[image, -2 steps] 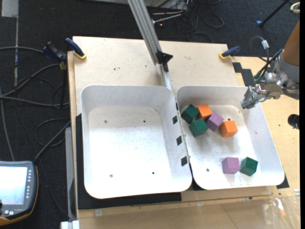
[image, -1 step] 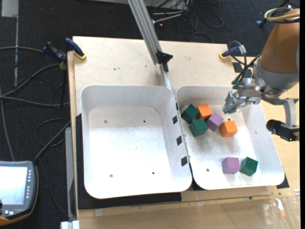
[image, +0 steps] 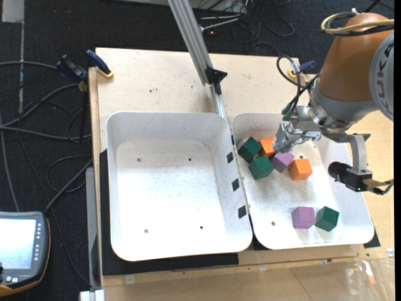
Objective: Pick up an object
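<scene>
Several small cubes lie in the right bin. A cluster sits at its upper left: a dark green cube, another green cube, an orange cube, a purple cube and an orange cube. A purple cube and a green cube rest near the front. My gripper reaches down into the cluster, right over the orange and purple cubes. Its fingertips are hard to make out against the cubes.
The left bin stands beside the right one. A slanted metal pole runs down to the bins' shared edge. A black camera mount hangs off the arm over the right bin. Clamps and cables lie at the bench's back.
</scene>
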`<state>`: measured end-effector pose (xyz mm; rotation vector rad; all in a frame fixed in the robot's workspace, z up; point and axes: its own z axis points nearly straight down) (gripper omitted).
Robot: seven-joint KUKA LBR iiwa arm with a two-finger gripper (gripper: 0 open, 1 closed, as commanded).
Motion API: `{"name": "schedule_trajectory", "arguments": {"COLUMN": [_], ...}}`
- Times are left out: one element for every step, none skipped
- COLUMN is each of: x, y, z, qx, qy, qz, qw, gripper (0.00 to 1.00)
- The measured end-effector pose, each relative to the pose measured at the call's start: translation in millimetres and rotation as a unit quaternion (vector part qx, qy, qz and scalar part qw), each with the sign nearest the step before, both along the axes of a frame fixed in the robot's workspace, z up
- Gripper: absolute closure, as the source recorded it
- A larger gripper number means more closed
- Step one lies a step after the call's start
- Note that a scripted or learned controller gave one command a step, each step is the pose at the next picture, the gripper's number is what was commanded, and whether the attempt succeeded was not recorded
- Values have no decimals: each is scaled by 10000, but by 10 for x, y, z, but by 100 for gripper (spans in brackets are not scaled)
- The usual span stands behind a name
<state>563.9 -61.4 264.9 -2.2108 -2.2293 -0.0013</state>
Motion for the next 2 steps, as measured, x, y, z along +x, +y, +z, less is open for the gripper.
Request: {"name": "schedule_trajectory", "arguments": {"x": [-4,-114], "y": [565,1024], "z": [2,-190], "qx": [0,-5], "qy": [-1,10], "qz": [5,-5], "qw": [10000,10000], "gripper": [100,100]}}
